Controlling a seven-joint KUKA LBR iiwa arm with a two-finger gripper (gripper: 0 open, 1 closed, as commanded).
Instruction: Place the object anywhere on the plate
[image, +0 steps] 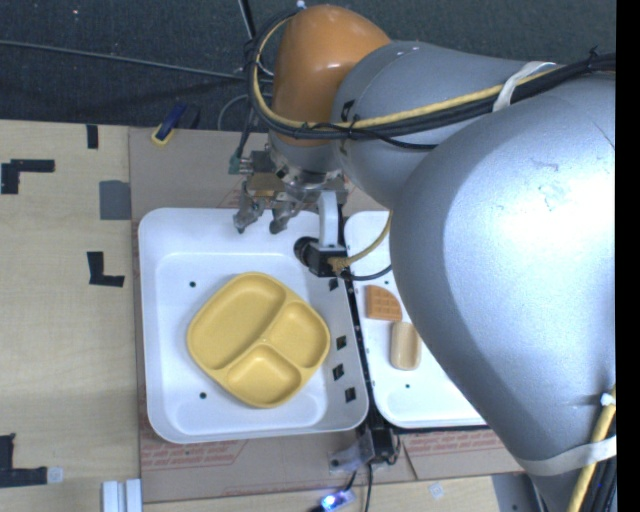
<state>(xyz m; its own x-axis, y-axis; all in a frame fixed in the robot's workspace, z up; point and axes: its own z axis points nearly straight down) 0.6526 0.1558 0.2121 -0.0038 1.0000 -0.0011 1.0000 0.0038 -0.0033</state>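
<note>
A yellow plate (258, 338) with three compartments lies in the left white bin (160, 300), bare on top. My gripper (261, 220) hovers over the far edge of that bin, beyond the plate, open with nothing between its fingertips (243, 221). In the right bin (420, 405) lie an orange ridged piece (381, 302) and a tan rounded piece (404, 346), both close to the wall between the bins. The big grey arm covers most of the right bin.
The arm's orange band (315, 60) and grey body fill the upper right. A black fitting with a yellow cable (318, 256) hangs just above the plate's far right corner. Brown cardboard (180, 165) surrounds the bins.
</note>
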